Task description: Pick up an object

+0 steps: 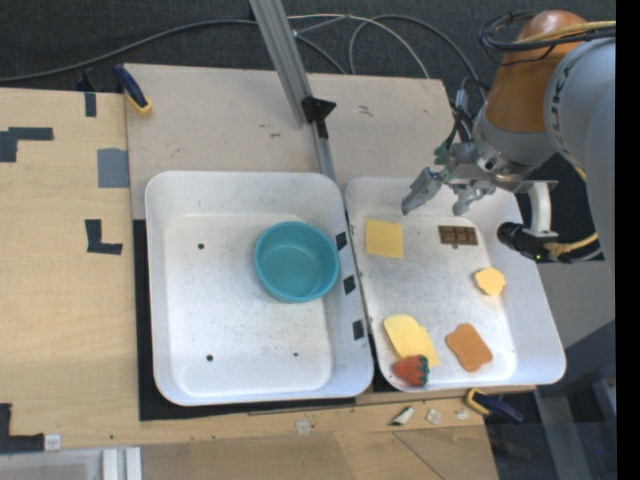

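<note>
well, nothing sits between the gripper's [441, 201] two fingers; they are spread apart and hang over the far end of the right bin [530, 308], one finger [417, 195] reaching toward the yellow square [384, 239], the other [467, 200] just above the brown chocolate piece [458, 235]. the yellow square lies just below the gripper and a little to its left, flat on the bin floor, and the chocolate piece lies just below it and a little to its right; neither is touched. farther from the gripper, toward the near right, is a small yellow-orange chunk [490, 282]. well below the gripper, at the near end of the same bin, a pale yellow slab [408, 335] rests with a red strawberry-like piece [411, 371] touching its near end, and an orange-brown slice [468, 347] lies just right of them. to the gripper's left, across the divide between the bins, the left bin [200, 318] holds a teal bowl [296, 260], upright, well apart from the gripper. the grey arm [560, 88] with its orange band comes in from the gripper's right. a slanted metal post [285, 53] rises behind the bins, up and to the left of the gripper, and cables [350, 28] trail across the dark floor beyond the counter [60, 218].
</note>
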Tool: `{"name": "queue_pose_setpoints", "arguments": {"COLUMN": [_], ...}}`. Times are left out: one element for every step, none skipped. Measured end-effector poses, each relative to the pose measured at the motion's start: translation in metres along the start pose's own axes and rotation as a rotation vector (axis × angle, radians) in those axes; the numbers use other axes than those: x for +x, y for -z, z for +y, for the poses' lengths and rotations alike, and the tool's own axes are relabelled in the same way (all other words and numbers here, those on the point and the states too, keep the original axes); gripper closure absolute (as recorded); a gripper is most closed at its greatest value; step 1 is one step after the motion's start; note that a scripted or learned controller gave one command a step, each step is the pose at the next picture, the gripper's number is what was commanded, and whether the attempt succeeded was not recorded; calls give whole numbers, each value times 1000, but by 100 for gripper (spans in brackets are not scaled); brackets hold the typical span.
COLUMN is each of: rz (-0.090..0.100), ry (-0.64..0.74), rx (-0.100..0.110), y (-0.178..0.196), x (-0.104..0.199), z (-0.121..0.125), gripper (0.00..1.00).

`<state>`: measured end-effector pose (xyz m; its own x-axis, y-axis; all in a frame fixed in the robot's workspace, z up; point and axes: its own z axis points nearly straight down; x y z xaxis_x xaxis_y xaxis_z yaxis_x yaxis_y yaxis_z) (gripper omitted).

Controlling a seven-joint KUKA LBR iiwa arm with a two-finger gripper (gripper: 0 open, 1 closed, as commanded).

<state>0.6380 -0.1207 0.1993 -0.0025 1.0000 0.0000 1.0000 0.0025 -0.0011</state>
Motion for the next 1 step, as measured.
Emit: {"name": "queue_pose_setpoints", "arguments": {"rz": [0], "ry": [0], "rx": [0], "y": [0], "x": [0], "z": [0], "gripper": [0]}}
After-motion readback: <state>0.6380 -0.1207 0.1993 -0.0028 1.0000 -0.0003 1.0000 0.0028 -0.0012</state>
